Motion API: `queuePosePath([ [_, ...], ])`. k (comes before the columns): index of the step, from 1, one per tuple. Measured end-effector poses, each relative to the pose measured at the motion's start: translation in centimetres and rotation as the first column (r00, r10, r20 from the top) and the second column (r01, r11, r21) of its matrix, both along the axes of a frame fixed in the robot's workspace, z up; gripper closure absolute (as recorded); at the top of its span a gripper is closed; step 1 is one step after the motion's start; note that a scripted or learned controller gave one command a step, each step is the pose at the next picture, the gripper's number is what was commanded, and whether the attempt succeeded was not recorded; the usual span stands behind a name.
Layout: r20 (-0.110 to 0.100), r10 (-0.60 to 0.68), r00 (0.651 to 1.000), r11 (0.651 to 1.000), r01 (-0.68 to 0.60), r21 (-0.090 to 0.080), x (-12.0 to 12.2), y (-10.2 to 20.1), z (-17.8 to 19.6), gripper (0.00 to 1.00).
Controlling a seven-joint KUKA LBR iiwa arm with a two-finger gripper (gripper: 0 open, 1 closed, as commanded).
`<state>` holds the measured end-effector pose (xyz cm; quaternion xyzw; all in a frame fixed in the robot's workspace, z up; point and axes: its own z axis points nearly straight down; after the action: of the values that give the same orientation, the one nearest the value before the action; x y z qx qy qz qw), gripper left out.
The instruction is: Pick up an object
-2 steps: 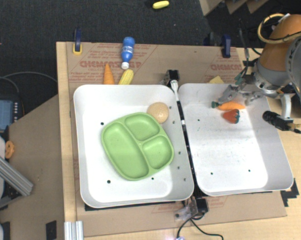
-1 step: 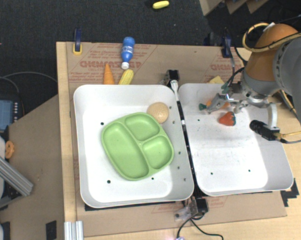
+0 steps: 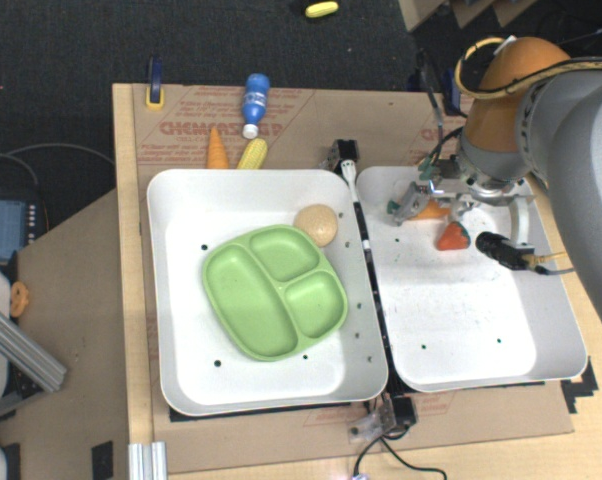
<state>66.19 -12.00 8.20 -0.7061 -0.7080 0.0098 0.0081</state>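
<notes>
My gripper (image 3: 451, 223) is low over the far end of the right bin (image 3: 481, 338), under the grey wrist with its orange band. It stands open, its fingers spread to either side. A small red object (image 3: 453, 237) lies on the bin floor between them, and a small orange piece (image 3: 434, 209) lies just beyond it, partly hidden by the wrist. Nothing is gripped. In the left bin (image 3: 181, 268) sit a green divided plate (image 3: 273, 290) and a tan round object (image 3: 317, 223) at the plate's far right corner.
On the bench behind the left bin lie a blue-and-white bottle (image 3: 254, 103), an orange carrot-like toy (image 3: 216, 151) and a yellow toy (image 3: 252, 153). A black bracket (image 3: 345, 154) stands where the bins meet. The arm covers the right bin's far right corner.
</notes>
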Motion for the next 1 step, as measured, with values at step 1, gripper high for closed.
queuePosePath([
  [1,0.011,-0.007,1.000,1.000,0.007,0.004,0.07,-6.73,0.00,0.00],
])
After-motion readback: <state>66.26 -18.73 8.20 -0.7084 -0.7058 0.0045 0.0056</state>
